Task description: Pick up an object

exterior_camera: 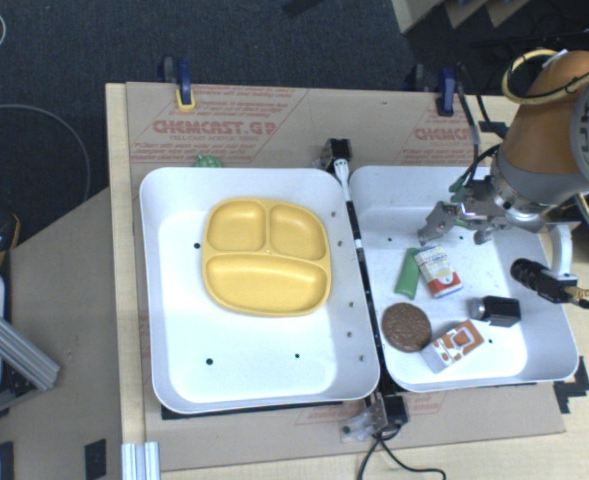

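A dark carpeted floor surrounds a brown board (274, 118) on which two shallow white bins are set side by side. In the right bin (534, 363), a small red and white carton (438, 271) is seen near the middle, with a green packet (407, 274) touching its left side. A brown round disc (406, 327) lies near the front edge, and an orange and white box (457, 343) sits just beside it to the right. A black block (498, 310) is placed towards the right edge. The gripper (461, 221) is held over the back part of this bin, above the carton, with its two fingers spread apart and nothing between them. A yellow divided tray (267, 256) is set in the left bin (174, 298), towards its back.
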`<action>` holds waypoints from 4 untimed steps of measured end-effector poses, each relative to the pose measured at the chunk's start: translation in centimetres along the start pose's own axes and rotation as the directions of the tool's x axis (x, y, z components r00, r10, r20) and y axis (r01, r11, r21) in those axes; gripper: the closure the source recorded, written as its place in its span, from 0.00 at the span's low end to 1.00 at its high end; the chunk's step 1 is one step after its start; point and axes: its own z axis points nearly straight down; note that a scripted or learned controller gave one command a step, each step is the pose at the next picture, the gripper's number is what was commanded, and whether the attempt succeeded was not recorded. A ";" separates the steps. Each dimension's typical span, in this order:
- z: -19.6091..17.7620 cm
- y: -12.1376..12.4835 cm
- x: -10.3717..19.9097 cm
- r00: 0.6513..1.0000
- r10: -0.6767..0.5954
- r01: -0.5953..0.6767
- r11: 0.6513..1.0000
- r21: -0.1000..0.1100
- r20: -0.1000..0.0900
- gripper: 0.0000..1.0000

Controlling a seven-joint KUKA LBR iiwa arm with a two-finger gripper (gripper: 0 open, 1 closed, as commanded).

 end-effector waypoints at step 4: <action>-12.4 -10.3 16.1 1.000 -0.006 0.006 1.000 -0.016 0.000 1.00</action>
